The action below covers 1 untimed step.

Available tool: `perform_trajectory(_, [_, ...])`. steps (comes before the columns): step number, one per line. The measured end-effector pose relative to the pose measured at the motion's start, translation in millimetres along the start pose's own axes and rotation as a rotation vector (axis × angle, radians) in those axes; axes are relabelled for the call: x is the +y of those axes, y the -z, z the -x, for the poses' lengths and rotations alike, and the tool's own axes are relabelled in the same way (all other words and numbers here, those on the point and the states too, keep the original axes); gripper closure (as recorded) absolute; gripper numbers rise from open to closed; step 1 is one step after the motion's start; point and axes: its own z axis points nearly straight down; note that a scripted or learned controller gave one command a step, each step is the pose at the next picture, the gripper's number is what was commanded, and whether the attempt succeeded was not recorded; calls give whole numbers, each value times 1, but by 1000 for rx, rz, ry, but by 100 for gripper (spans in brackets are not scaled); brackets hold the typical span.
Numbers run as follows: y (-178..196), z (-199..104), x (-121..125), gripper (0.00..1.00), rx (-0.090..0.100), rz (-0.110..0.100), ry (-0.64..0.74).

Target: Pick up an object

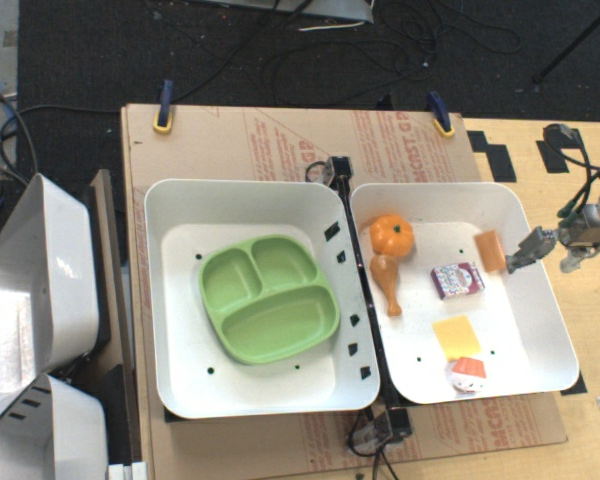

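The right bin (540, 368) holds several small things: an orange pumpkin (391, 236), a tan drumstick (386, 281), a purple carton (456, 280), an orange block (490, 251), a yellow square (457, 336) and a small red-and-white piece (467, 372). My gripper (546, 258) hangs over that bin's right rim, just right of the orange block. Its fingers are open, with nothing between them. One fingertip (521, 258) is close to the block but apart from it.
The left bin (170, 368) contains a green divided plate (269, 297). A black divider strip (354, 268) runs between the bins. The cardboard board (240, 138) is held by clamps at its far edge. White containers (40, 278) stand at the far left.
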Motion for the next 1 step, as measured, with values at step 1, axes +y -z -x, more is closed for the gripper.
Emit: perform_trajectory(1, [-62, 5, 31, 0, 1, -2, 3])
